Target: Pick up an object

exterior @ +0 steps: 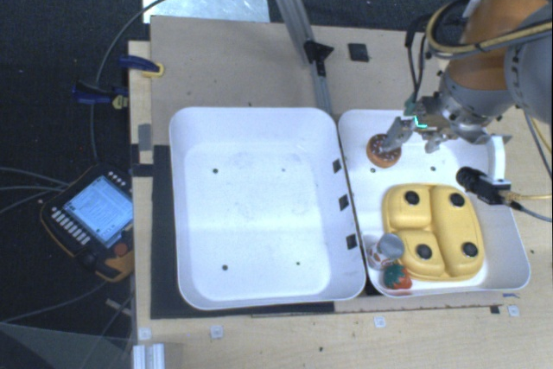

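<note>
The gripper (pixel 390 136), its state hidden, hangs directly over the brown round object (pixel 381 151).

Bright, even overhead light — white bins (pixel 259 121) glare; edges slightly soft.

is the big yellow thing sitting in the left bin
No, the yellow object lies in the right bin, below the tool; the left bin does not hold it.

Two white bins (pixel 259 121) sit side by side. I count one yellow tray (pixel 435 231), one brown round piece (pixel 381 150), and two small bits (pixel 390 259) at the corner.
</note>
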`<state>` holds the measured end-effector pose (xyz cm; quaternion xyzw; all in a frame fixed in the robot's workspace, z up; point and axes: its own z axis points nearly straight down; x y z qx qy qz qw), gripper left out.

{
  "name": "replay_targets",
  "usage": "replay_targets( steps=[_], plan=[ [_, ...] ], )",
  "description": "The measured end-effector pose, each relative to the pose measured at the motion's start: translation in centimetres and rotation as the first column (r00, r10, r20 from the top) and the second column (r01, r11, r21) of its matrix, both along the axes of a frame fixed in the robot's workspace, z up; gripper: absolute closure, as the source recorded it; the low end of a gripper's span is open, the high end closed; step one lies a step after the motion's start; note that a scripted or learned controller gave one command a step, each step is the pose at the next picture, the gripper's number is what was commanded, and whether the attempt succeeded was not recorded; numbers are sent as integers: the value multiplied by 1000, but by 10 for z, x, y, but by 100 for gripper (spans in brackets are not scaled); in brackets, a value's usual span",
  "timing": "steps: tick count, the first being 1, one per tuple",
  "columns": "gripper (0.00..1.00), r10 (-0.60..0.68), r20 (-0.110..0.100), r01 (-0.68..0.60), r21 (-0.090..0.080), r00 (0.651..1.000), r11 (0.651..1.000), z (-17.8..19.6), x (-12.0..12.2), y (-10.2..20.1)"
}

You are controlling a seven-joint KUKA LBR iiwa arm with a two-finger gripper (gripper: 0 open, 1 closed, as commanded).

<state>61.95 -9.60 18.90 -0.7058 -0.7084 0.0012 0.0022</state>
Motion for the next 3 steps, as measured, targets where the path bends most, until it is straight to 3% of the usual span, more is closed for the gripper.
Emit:
replay_targets(
  steps=[1,2,3],
  plan=[
    [0,1,6,-1,-1,1000,1000,3,2,0],
    [0,-1,5,1,-2,1000,1000,-42,-3,6],
    [0,-2,15,2,-15,1000,1000,-97,3,4]
  ],
)
